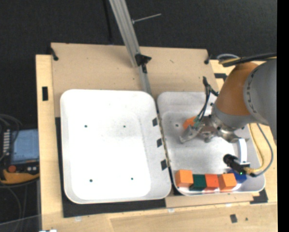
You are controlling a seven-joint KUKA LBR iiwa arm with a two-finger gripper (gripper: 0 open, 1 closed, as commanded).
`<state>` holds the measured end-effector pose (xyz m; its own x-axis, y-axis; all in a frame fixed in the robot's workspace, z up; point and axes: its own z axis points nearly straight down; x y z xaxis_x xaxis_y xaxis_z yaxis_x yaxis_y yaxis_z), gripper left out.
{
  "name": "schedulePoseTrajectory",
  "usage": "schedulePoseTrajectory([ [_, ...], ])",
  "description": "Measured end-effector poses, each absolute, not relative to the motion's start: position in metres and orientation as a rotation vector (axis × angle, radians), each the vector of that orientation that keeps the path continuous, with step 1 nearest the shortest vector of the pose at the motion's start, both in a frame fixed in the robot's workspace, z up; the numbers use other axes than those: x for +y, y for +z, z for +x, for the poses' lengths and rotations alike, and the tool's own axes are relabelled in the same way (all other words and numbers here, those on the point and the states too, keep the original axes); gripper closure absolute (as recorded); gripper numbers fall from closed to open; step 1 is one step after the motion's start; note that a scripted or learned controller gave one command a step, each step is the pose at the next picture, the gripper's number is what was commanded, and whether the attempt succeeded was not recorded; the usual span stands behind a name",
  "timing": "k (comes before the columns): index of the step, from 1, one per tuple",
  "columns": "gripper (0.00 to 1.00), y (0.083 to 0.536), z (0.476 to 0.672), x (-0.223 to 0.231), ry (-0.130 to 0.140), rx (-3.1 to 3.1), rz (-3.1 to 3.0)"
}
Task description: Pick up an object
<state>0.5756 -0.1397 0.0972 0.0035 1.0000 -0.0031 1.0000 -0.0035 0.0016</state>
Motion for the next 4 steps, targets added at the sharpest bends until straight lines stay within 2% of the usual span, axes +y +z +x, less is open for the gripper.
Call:
schedulePoseTrajectory([
  [1, 1.00, 0.109, 0.577, -0.141, 0.006, 2.203, 2.232],
  [3, 1.00, 0.201, 0.574, -0.146, 0.007, 2.221, 2.214],
  [4, 1.00, 0.225, 0.576, -0.147, 0.005, 2.223, 2.214],
])
